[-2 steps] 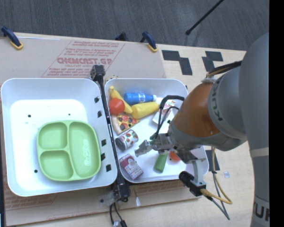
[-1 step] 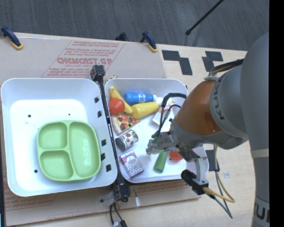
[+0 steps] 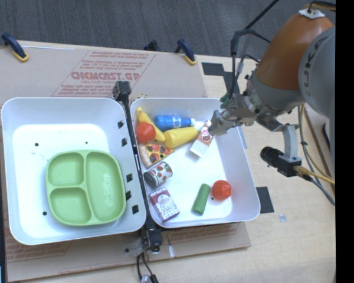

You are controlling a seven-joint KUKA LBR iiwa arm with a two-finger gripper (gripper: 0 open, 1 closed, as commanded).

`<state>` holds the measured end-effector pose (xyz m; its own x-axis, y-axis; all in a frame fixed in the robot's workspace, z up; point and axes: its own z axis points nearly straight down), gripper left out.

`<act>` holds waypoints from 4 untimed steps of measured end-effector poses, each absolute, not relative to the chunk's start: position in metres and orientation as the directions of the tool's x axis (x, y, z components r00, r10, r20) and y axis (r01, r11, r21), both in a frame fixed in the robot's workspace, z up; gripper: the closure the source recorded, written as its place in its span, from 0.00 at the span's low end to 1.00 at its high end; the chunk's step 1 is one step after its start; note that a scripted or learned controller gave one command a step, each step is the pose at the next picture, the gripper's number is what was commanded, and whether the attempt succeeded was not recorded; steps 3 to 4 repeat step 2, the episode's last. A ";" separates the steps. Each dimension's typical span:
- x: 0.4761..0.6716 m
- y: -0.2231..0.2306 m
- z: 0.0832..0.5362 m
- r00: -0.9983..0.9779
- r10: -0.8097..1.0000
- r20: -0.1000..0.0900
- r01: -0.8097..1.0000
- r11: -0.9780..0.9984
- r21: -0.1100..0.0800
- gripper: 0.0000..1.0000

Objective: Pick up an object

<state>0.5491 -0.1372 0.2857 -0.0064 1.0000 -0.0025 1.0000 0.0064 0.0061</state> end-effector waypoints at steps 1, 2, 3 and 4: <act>0.637 -0.113 0.163 -0.007 1.000 0.001 1.000 0.007 -0.006 1.00; 0.632 -0.093 0.198 -0.006 1.000 0.000 1.000 0.006 0.001 1.00; 0.632 -0.093 0.198 -0.006 1.000 0.000 1.000 0.006 0.001 1.00; 0.632 -0.093 0.198 -0.006 1.000 0.000 1.000 0.006 0.001 1.00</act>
